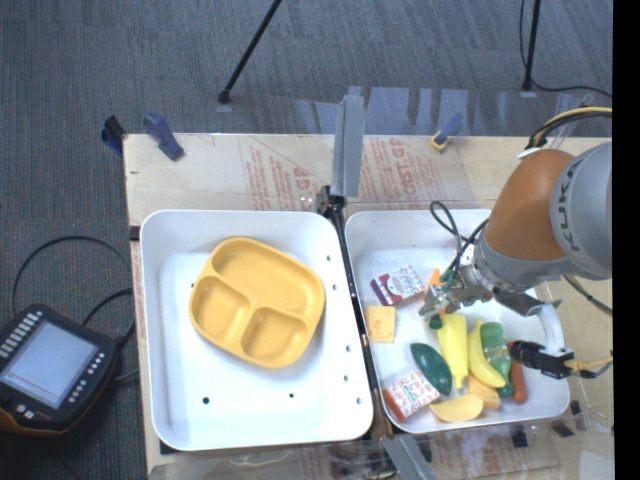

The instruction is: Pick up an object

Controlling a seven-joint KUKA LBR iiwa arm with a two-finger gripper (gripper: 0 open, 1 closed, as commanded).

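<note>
**Jaws low over the toy food**

Grey carpet surrounds the worktop (250,173). Right bin (400,230) holds toy food; the jaws (440,303) sit just above the yellow corn (453,343), their spread impossible to tell. Best approach, I judge: descend straight, centred on one piece.

You have one camera, fixed high over the bench (250,168) and tilted down, so you see both bins whole at a slant. The left bin (160,268) fills your lower left, and the right bin (400,230) sits just beside it. The near edge of the bench runs along the bottom of your picture; the far edge lies higher up, with dark floor (120,48) and stand legs (255,38) beyond it. The arm (560,218) comes in from your right. The camera stands well back, so small things look small.
</note>
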